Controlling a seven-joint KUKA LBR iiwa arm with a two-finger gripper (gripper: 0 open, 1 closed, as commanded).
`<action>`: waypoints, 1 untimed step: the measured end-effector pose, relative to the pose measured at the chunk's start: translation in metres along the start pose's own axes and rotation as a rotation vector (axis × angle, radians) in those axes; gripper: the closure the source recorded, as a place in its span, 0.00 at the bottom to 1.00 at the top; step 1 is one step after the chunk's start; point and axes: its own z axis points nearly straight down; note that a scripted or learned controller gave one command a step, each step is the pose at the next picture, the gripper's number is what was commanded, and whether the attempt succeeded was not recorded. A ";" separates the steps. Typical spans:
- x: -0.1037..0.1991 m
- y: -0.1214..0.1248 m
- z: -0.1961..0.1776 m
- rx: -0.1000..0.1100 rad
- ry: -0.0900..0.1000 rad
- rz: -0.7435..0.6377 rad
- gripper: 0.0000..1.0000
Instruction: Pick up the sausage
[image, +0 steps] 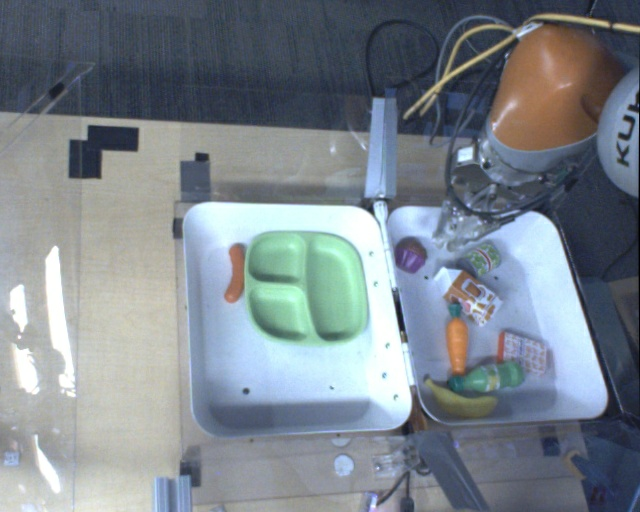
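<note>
The small orange-red toy sausage (235, 273) is found in the left shallow white bin (210, 380), lying flat on the bin floor. It is set lengthwise along the left side of the pale green three-compartment plastic plate (305, 285), just beside the plate's rim; whether the two touch cannot be told. The bin's left wall is near on the other side.

The gripper (462, 222) is held over the upper part of the right shallow white bin (575, 300), near the purple round toy (410, 254) and the small green-and-white can (484, 258), well apart from the sausage. Its state cannot be told from this view.

The sausage is judged to be a light, moulded plastic or rubber piece, smooth-skinned and slightly curved. It is expected to be stiff enough to keep its shape, but prone to rolling or slipping when pinched off-centre. A hold across the narrow width at mid-length is recommended, with the closing direction set at right angles to the long axis. Clearance is limited on the plate side, so contact with the plate rim is to be avoided during descent.
</note>
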 end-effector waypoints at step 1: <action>0.009 -0.001 0.012 -0.004 -0.001 -0.412 1.00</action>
